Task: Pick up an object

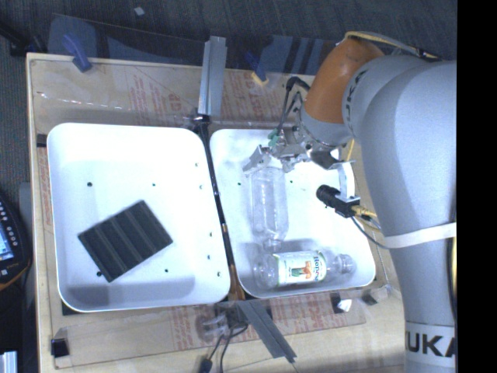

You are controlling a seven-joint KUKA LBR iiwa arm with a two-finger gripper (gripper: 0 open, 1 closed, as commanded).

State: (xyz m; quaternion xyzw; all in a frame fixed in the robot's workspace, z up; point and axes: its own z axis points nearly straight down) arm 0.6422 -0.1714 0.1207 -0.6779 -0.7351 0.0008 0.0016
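Clear plastic is what I have to work with in the right bin (233,208): two see-through bottles. One, the unlabelled bottle (269,200), lies with its long axis running up and down my view, top end toward the far wall and close under the gripper (281,152), base toward the near wall. It is so transparent that the white floor shows through it and only its outline and a few glints mark it out. Nearer to me, the labelled bottle (303,268) lies on its side along the near wall, long axis running left to right. It carries a pale label with orange and green print around its middle, and its narrower end looks to point right, though I would not swear to that. The two sit close together, the base of the first near the left part of the second; whether they touch I can't make out.

From my screen the left bin (62,208) holds one thing, a dark ribbed slab (125,240), flat on the floor and turned at a slant.

My arm (388,130) comes in from the right, wrist over the far part of the right bin. How the gripper is set I cannot tell; the wrist and cabling crowd that spot.
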